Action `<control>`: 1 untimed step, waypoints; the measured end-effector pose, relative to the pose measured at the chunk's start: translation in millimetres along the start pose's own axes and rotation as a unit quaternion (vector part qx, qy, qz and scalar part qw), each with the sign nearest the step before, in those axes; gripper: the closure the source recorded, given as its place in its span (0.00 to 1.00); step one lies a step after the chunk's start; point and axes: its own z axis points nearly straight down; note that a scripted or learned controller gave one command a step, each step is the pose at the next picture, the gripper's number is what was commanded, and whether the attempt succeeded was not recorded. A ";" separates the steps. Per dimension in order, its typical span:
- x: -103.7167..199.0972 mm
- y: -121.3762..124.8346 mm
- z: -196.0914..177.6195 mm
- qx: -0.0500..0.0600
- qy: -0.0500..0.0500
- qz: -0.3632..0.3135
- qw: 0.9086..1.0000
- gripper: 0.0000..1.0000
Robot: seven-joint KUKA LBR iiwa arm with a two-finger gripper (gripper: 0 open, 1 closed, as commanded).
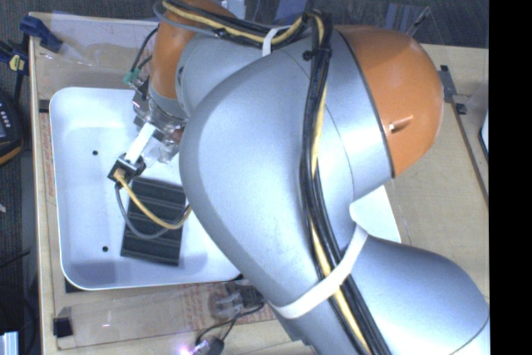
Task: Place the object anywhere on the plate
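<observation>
A dark, nearly black rectangular object (155,220) with parallel ribs running along its length lies flat on the floor of a shallow white bin (71,179), in the bin's lower middle part near the front wall. It sits slightly askew, its long sides leaning a little to the right toward the top, and a loop of yellow cable crosses over its upper half. Its right edge runs under the large grey arm, so that side cannot be seen in full, and no plate can be made out anywhere around it.
</observation>
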 end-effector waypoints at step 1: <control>-2.7 2.4 -0.5 0.000 0.001 0.127 0.992 1.00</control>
